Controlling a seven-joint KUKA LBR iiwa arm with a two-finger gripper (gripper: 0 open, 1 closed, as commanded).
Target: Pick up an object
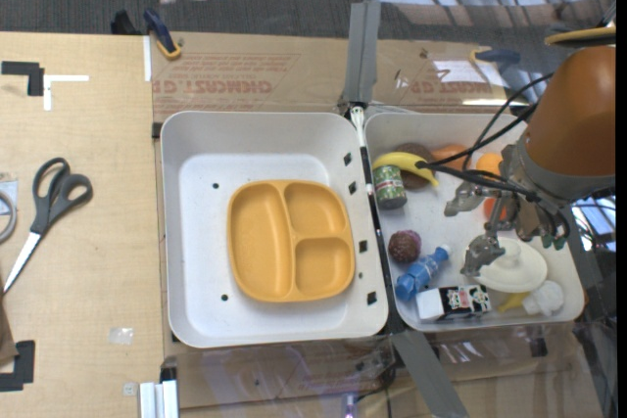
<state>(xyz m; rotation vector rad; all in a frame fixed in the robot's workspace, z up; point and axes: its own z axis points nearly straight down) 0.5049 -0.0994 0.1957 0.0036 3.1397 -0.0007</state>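
Camera view: my pincer point(477, 230) sits low in the right bin point(563, 308), fingers spread, nothing between them. One fingertip is by the orange point(487, 163), the other just above the white dish point(516, 267). Candidates in that bin: banana point(400, 162), green can point(389, 186), dark ball point(405, 245), blue bottle point(421, 272), black-and-white box point(453, 302). Left bin point(186, 240) holds a yellow tray point(291, 240) with three sections. Scissors point(44, 210) lie on the table point(78, 308), well apart to the left.
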